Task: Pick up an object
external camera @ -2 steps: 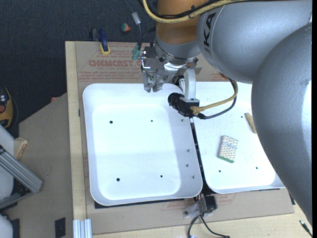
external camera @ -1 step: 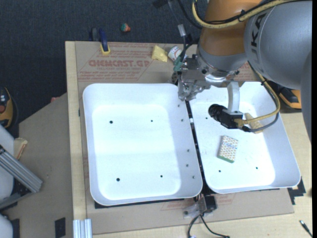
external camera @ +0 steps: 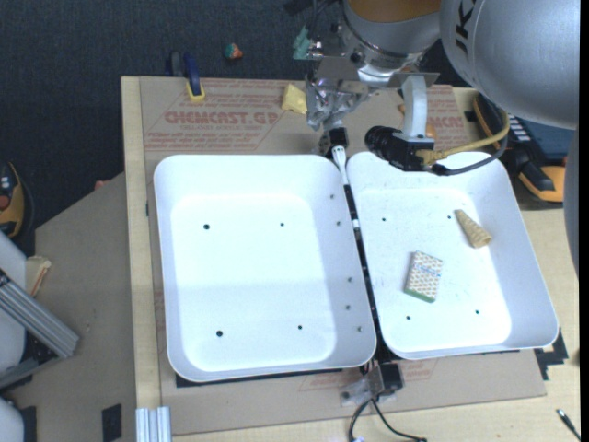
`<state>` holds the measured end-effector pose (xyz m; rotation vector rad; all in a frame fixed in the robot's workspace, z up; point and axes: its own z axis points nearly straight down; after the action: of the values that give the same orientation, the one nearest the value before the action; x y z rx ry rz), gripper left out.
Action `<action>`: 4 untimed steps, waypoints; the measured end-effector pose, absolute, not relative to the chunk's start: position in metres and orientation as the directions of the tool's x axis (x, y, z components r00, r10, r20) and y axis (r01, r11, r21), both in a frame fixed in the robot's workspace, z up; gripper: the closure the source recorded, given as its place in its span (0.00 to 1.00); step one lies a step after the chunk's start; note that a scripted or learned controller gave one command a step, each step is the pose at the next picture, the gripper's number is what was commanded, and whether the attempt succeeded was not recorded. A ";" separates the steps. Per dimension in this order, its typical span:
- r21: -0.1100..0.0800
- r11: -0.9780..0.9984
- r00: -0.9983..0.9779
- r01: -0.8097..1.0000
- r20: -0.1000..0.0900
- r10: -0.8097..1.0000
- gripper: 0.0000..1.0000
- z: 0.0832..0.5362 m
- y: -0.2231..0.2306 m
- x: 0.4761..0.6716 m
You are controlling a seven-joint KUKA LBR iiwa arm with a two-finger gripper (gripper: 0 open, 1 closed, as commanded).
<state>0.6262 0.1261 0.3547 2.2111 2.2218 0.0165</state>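
While the arm [external camera: 479, 35] hangs above the far edge of the bench, its gripper [external camera: 331, 109] sits clear of both bins, likely staging. A sponge [external camera: 423, 276] and a cone [external camera: 472, 228] wait in the right bin [external camera: 525, 274].

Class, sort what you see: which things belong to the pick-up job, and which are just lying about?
Job:
hand
patterned block
tan cone
right bin

Lying about:
left bin
blue clamp
small ball
yellow scrap
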 end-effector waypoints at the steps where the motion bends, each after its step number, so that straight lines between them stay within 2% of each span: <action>1: -0.006 0.005 -0.005 1.000 0.000 1.000 1.00 0.286 0.192 0.620; 2: 0.010 0.003 -0.003 1.000 0.003 1.000 1.00 0.346 0.226 0.669; 3: -0.010 -0.001 0.001 1.000 -0.002 1.000 1.00 0.290 0.224 0.619; 4: -0.004 -0.006 0.006 1.000 -0.001 1.000 1.00 0.317 0.147 0.586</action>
<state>0.5856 0.1469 0.3171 2.2297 2.2158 -0.0060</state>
